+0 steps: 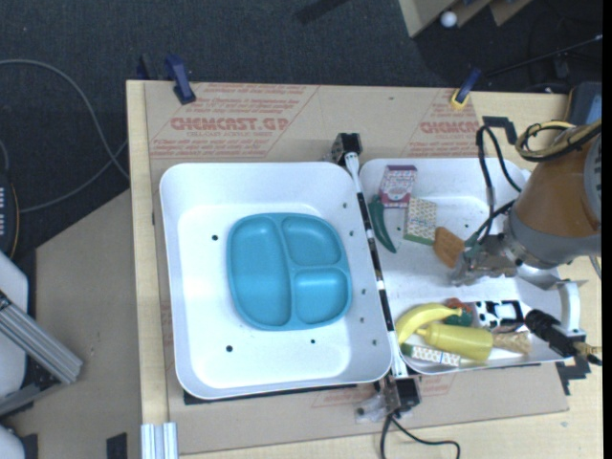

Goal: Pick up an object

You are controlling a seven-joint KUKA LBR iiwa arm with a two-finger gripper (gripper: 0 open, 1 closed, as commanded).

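My gripper (pixel 473 264) is low in the right bin (pixel 497 175), near its middle. Just to its left lies a brown-orange piece (pixel 447 245), close to the gripper tip or touching it; I cannot tell which. A speckled packet (pixel 421 220) and a curved green item (pixel 382 228) lie further left. A small purple and white box (pixel 399 185) sits at the bin's back left. Along the front edge lie a banana (pixel 421 317), a yellow bottle (pixel 461 342) and a black and white piece (pixel 499 311).
The left bin (pixel 191 256) holds a blue divided plate (pixel 289 269). The grey arm with its orange band (pixel 559 194) comes in from the right over the right bin, trailing black cables. Blue clamps hold the bench's back edge.
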